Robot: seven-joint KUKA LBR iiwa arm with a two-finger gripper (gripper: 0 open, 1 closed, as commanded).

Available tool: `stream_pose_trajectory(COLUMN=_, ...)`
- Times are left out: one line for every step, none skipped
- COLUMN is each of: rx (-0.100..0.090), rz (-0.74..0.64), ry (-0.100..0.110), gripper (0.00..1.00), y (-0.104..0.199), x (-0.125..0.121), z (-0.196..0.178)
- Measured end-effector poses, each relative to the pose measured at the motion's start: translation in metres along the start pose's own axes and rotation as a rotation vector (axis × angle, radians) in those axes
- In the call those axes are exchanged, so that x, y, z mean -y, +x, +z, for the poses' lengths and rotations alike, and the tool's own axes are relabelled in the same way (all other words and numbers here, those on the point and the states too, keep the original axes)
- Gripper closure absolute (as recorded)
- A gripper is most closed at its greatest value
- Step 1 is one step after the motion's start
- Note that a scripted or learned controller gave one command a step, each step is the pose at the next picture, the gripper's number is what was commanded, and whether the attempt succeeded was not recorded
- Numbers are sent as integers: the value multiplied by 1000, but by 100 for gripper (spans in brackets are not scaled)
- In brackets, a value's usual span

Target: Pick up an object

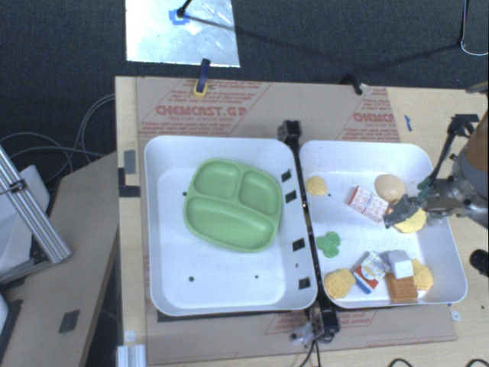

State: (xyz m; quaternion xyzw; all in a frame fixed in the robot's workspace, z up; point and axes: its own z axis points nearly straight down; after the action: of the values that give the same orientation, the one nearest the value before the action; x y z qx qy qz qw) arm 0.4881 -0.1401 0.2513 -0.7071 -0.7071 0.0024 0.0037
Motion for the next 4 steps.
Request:
stream_pose_trajectory(rx=2, rz=-3, ry=-10, gripper=0, y=0, x=-2, z=-5)
stream_pose_trajectory(rx=2, rz=-1, ry=-6, gripper=0, y=-9, x=-3, z=43)
stream_pose_trajectory(rx=1, rz=0, ry=-6, gripper=0, y=-18, x=-3, z=90)
stream_pose_trajectory(rx=0, rz=-1, ry=-6, gripper=0, y=-14, x=-6, z=133)
